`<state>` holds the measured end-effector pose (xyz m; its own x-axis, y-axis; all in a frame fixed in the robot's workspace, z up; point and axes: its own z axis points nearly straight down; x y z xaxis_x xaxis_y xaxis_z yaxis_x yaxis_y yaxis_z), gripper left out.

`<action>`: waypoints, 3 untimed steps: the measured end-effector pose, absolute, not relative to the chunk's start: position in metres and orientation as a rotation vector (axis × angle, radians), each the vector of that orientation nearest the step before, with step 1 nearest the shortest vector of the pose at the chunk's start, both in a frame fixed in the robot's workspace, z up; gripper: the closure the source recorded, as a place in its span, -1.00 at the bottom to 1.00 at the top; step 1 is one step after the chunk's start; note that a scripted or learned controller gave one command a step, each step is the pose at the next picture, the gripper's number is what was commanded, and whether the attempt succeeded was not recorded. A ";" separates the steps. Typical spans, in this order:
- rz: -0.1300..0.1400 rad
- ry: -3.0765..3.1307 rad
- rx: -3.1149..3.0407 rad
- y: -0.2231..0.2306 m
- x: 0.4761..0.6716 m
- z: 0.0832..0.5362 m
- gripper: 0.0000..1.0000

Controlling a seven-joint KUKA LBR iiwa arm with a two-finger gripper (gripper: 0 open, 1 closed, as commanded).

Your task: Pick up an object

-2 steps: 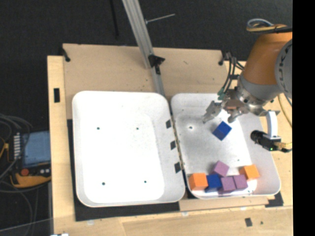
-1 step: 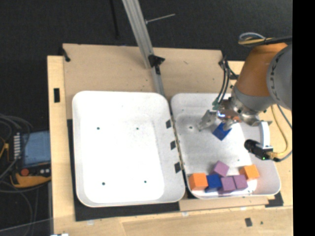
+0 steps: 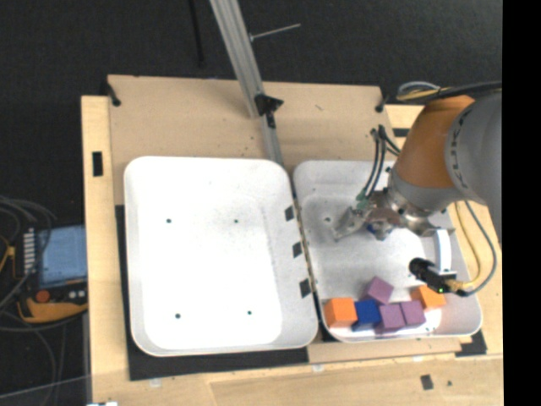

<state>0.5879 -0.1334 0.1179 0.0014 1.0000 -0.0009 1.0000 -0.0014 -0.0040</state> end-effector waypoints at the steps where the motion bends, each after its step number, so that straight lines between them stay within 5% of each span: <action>1: -0.005 -2.214 -2.234 -0.134 0.590 0.132 1.00; 3: -0.006 -2.229 -2.222 -0.130 0.589 0.234 1.00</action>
